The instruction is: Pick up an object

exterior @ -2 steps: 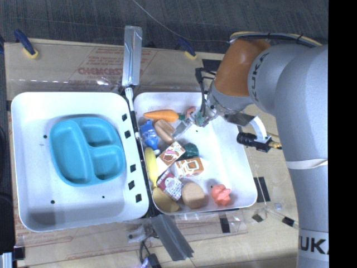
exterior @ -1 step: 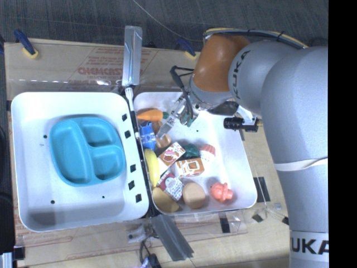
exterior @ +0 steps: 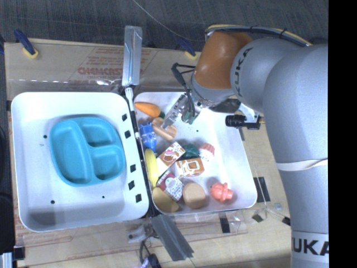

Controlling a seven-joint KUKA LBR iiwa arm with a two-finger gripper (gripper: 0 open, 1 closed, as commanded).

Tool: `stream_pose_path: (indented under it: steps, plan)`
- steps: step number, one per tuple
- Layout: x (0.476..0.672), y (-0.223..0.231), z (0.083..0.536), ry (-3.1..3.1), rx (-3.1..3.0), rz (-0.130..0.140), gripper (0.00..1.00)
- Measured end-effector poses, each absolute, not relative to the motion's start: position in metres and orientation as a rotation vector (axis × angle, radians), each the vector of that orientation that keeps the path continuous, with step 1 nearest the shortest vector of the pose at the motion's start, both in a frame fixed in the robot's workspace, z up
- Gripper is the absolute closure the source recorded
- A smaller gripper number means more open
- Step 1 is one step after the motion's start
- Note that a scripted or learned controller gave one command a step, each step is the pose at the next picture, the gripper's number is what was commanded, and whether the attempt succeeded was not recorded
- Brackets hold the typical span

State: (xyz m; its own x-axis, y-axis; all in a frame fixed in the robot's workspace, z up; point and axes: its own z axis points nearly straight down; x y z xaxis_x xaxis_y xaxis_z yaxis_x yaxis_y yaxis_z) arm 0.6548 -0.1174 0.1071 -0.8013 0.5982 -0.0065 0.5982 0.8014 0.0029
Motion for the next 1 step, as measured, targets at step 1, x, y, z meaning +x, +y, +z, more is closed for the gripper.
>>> stream_pose_path:
  steps: [1]
  plan:
    - [0.655, -0.1171, 0.1071, 2.974, 0.987, 0.001, 0.0]
